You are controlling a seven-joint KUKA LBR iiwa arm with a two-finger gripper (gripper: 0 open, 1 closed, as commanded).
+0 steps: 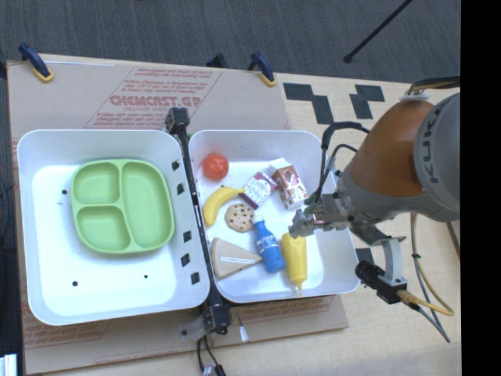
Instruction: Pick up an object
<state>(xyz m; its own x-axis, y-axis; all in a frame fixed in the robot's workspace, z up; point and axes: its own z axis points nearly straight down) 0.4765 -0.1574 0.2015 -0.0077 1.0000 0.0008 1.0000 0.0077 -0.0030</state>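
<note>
The right bin (235, 143) holds a red tomato (215, 165), a yellow banana (217, 203), a cookie (239, 218), two snack packets (257, 188) (288, 185), a blue bottle (268, 247), a sandwich wedge (231, 258) and a yellow mustard bottle (295, 259). My gripper (307, 224) hangs low over the bin's right side, just above the top of the mustard bottle and below the brown packet. The wrist hides its fingertips.
The left bin (39, 288) carries a green divided plate (123, 204). A black divider with clips (188, 210) runs between the bins. Cardboard (156, 92) lies behind them, held by blue and yellow clamps (262, 67). Cables (427, 300) trail at the right.
</note>
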